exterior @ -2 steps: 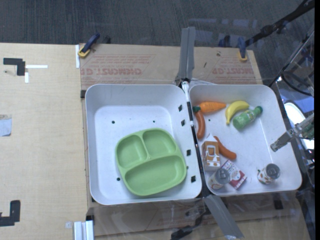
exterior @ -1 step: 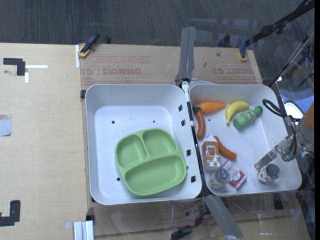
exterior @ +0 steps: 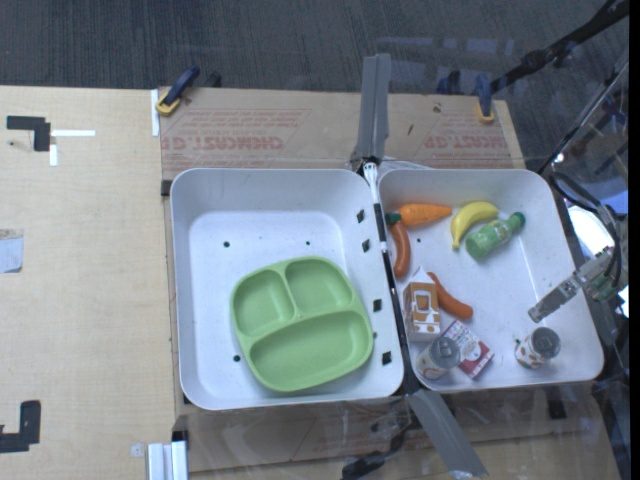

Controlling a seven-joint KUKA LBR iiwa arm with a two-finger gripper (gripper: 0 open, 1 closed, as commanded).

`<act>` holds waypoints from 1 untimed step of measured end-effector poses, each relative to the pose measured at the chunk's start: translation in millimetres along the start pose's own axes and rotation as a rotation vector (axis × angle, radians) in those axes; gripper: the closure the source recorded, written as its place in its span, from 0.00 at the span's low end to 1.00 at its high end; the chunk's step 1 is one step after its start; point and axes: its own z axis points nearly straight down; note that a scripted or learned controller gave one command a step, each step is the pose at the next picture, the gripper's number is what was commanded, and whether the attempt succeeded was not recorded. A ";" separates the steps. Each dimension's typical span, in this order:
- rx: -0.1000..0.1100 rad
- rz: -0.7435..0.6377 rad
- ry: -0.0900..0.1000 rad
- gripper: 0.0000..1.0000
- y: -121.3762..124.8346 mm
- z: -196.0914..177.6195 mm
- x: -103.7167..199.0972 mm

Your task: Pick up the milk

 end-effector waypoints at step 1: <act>0.001 -0.230 0.003 0.00 45.1 47.5 21.0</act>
